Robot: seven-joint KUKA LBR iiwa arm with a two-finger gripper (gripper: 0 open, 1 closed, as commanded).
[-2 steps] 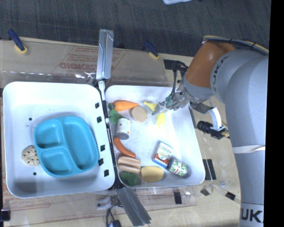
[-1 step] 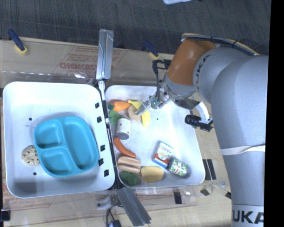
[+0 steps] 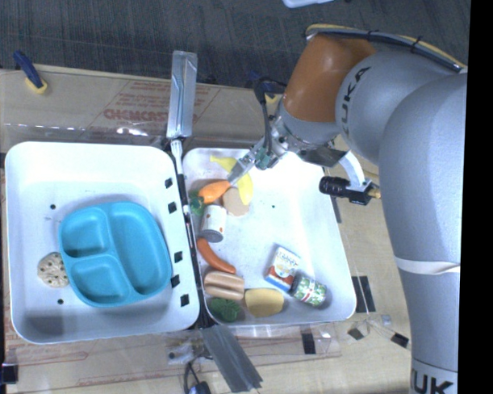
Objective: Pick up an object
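Grey arm is reaching in from the right, orange band showing above the wrist. The gripper (image 3: 246,169) is hanging over the back left corner of the right bin (image 3: 341,272), its tip just above a yellow banana (image 3: 224,162) and beside a carrot (image 3: 212,191); whether the claw is parted or closed cannot be told. Nothing is visibly sitting in its grasp. Also lying in the right bin: a small can (image 3: 213,222), a hot dog (image 3: 223,285), a small carton (image 3: 284,267). A blue divided plate (image 3: 114,252) and a cookie (image 3: 53,269) are resting in the left bin (image 3: 38,165).
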